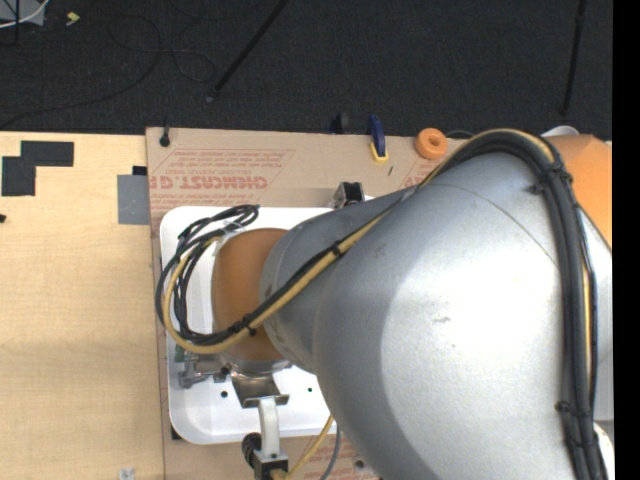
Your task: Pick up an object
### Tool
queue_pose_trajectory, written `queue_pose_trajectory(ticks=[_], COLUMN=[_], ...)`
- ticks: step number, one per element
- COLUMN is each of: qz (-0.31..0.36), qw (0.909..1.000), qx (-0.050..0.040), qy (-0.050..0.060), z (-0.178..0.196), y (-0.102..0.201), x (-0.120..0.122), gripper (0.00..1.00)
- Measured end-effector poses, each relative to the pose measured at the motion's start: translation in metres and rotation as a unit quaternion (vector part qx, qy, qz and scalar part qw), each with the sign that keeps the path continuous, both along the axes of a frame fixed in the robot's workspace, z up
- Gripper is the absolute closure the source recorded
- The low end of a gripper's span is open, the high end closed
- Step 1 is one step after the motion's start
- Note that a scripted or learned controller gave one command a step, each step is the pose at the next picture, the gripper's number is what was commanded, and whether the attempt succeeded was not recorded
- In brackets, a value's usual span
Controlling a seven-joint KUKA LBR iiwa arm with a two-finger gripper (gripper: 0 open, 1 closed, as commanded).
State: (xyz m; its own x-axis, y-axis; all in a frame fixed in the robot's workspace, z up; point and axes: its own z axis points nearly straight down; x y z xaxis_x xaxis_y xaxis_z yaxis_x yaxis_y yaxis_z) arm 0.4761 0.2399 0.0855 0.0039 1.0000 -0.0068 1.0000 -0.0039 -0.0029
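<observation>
My grey arm reaches in from the right and covers most of the white bin [178, 230]. The orange band of the wrist hangs over the bin's middle. Below it, the gripper [205, 371] sits low over the bin's near left part, seen from above with cables looped around it. Any objects in the bin are hidden under the arm; only a bare strip of bin floor [215, 420] shows at the near edge.
The bin rests on a cardboard sheet [220, 173] on the wooden bench. On the sheet's far edge are a blue clip [378, 138] and a small orange round piece [431, 143]. Open bench top [70, 298] lies to the left.
</observation>
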Motion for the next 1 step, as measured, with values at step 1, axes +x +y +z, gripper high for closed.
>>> queue_pose_trajectory(ticks=[1], qz=[0.001], qw=[1.0], qx=[0.006], qy=[-0.007], z=[0.1773], y=[-0.0338], x=[0.0027], gripper=[0.0])
